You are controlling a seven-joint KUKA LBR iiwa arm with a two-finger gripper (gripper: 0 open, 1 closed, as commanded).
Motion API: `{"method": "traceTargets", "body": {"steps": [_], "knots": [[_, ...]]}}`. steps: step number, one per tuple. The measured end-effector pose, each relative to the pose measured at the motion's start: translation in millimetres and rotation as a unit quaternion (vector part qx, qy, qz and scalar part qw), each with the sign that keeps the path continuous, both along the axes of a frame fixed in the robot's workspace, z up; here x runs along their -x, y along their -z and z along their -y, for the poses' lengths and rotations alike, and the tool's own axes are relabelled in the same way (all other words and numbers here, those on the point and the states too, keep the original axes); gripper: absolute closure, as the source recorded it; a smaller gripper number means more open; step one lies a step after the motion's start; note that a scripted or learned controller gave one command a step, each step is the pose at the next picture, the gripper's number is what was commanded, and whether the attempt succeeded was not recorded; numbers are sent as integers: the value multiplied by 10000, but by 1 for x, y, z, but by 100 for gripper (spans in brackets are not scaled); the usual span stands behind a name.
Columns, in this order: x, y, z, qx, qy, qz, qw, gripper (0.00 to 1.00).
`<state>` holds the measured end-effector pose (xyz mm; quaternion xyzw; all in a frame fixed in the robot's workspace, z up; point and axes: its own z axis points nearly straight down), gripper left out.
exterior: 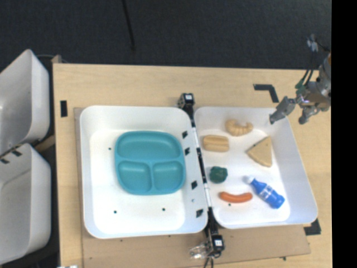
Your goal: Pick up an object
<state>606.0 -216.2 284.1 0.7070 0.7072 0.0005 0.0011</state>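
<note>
My gripper (292, 112) hangs at the far right, above the back right corner of the right bin (301, 177), open with nothing between its fingers. In that bin lie a curled tan pastry (239, 128), a tan bread roll (215, 143), a tan wedge (261, 151), a dark green lump (217, 174), a red sausage (235, 197) and a blue bottle (266, 192) with a white cap. The pastry is the nearest of them, to the gripper's left.
The left bin (100, 211) bears a teal divided plate (149, 162). Clips sit along the seam between the bins. White housings (22, 149) stand at the left edge of the bench.
</note>
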Motion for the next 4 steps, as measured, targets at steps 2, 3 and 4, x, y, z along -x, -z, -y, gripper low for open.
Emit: {"method": "traceTargets", "body": {"steps": [2, 3, 4], "knots": [[-14, 97, 6, 6, 2, -18, 10000, 0], [-12, 142, 0, 3, -5, -18, 10000, 0], [-14, 128, 1, 13, -12, 10, 10000, 100]]}}
